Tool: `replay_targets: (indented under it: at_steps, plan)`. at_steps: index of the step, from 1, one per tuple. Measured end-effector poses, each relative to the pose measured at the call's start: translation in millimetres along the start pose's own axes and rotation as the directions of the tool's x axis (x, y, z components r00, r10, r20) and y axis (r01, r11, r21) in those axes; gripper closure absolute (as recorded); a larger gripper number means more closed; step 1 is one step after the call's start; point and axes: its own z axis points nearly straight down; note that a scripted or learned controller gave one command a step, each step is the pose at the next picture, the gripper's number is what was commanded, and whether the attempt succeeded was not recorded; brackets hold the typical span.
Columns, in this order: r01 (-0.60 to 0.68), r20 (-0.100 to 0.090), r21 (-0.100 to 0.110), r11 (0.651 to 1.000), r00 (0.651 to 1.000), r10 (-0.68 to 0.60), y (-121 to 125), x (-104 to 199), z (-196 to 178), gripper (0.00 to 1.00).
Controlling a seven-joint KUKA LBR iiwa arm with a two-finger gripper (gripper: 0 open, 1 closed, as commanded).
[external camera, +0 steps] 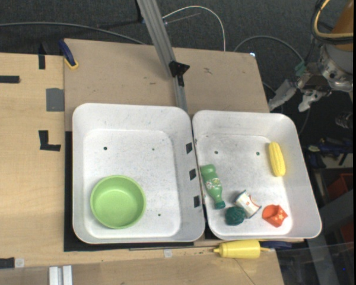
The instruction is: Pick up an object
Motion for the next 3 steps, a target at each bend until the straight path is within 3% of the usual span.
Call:
replay_targets:
  at_steps: [1,3]
  plan:
    - [0.000,0.000,0.000,1.000,1.000,0.000,0,0,0,0.00]
    - [0.000,-0.002,0.007,1.000,1.000,0.000,-13,12,114,0.00]
